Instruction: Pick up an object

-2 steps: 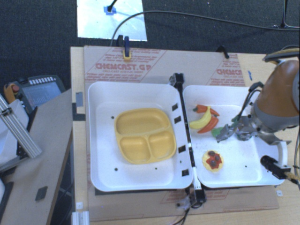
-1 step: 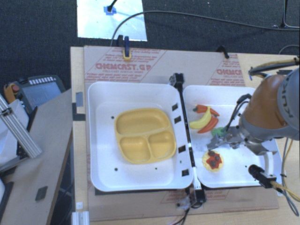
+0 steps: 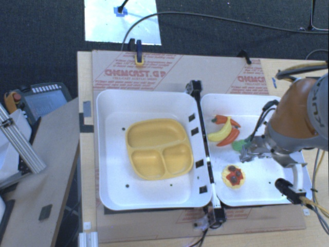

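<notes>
Nothing is lifted yet: my tool [image 3: 247, 155] hangs low over the green piece [image 3: 238, 145], banana [image 3: 220, 133] just beyond; I cannot tell its opening or hold.

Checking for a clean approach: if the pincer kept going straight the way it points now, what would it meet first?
Probably the green toy, right at the pincer tip, beside the banana in the right bin. Depth is unclear from above; it may be touching already.
</notes>
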